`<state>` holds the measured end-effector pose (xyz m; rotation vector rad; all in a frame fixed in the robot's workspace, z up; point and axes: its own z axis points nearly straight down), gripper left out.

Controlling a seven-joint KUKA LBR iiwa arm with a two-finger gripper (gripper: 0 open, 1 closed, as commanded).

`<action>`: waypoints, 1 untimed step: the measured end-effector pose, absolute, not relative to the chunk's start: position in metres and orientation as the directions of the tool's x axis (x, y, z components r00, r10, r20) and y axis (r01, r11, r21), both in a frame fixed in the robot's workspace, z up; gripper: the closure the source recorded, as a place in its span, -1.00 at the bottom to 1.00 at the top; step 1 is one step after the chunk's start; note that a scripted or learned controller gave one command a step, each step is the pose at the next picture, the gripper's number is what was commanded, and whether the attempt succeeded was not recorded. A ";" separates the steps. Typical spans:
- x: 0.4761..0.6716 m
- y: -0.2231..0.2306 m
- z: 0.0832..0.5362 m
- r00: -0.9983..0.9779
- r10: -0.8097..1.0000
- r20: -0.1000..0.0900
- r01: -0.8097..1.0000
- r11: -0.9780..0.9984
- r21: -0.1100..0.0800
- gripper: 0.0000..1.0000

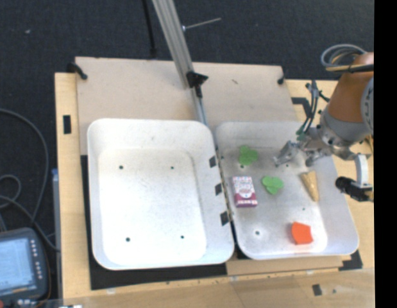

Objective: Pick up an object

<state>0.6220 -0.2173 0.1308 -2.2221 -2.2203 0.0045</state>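
Five small objects lie in the right white bin [342,233] — the metal gripper [289,154] hovers at its upper right, grip unreadable. Just below it sits a green flat piece [272,185], with a tan cone [310,185] right of that.

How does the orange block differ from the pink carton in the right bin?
The orange block is plain and squat; the pink carton is longer and bears print. The block lies near the bin's front edge, the carton by its left wall. Both lie apart from the pincer.
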 end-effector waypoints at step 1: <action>0.624 -0.219 0.145 0.002 1.000 -0.004 1.000 -0.002 0.007 1.00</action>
